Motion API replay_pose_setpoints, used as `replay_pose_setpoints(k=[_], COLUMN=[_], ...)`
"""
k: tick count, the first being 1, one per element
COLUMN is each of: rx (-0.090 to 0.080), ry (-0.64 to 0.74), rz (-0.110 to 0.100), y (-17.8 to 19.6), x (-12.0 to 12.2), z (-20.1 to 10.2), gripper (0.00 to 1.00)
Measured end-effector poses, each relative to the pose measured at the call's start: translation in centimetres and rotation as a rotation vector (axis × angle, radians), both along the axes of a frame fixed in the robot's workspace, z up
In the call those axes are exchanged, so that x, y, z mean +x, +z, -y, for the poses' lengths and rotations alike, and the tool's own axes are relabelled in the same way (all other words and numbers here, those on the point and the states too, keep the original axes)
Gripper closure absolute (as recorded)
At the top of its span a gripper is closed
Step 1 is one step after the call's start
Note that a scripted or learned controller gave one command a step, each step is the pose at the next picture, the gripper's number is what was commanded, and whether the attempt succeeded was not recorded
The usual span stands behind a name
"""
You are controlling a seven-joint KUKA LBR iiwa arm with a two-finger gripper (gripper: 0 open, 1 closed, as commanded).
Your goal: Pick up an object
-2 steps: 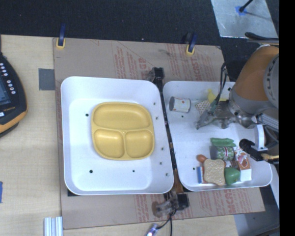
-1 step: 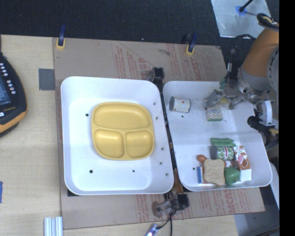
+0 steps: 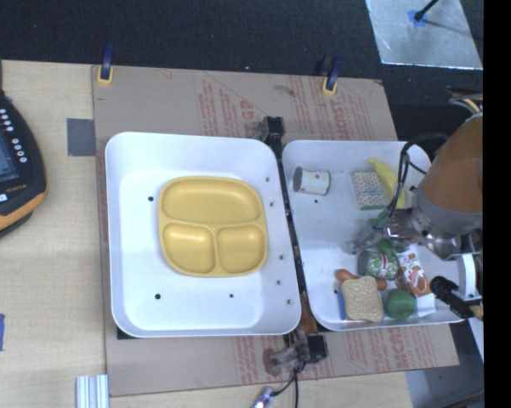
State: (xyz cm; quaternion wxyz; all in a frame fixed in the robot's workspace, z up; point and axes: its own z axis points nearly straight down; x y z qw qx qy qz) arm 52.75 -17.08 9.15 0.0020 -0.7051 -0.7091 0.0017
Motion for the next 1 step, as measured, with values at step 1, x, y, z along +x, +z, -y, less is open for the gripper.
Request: replay_pose_setpoints(k=[1], rx=[-0.001], ry=[0.004], rz=[-0.002], y=[1.03], x=[0.0], z=[0.11], gripper=[1.0])
